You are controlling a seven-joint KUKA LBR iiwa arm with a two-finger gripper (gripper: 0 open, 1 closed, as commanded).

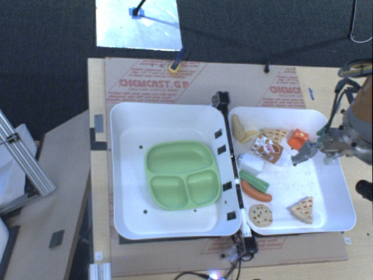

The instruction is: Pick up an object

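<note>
Bench: pale wooden bench (70, 156) on dark carpet, with a sheet of brown cardboard printed in red lettering under both bins.
Background: shiny metal plate (139, 15) on the floor beyond the bench, with a thin dark rod slanting onto it.
Left bin: shallow white bin (125, 127) bearing a green divided tray (182, 174) with three compartments (one long, two small).
Right bin: shallow white bin (338, 197) bearing all the toy food.
Banana: yellow banana (240, 129) near the far left corner of the right bin, just beside the divider.
Waffle piece: tan waffle piece (275, 135) at the far side, right of the banana.
Orange block: small orange block (298, 139) near the far right, just beside the gripper's tip.
Boxed snack: brown and white snack (267, 149) in the middle, touching a white packet (250, 163) below it.
Green stick and sausage: green stick (254, 181) lies just above an orange sausage (256, 193), both slanting, near the divider.
Cookie: round chip cookie (260, 215) at the near left corner.
Pizza slice: wedge of pizza (303, 209) at the near side, well apart from the cookie.
Arm: grey arm (358, 121) reaching in from the right edge.
Gripper: gripper (303, 153) low over the right bin, between the orange block and the pizza slice; I cannot tell how wide it stands (too dark and small), and nothing shows in its grasp.
</note>
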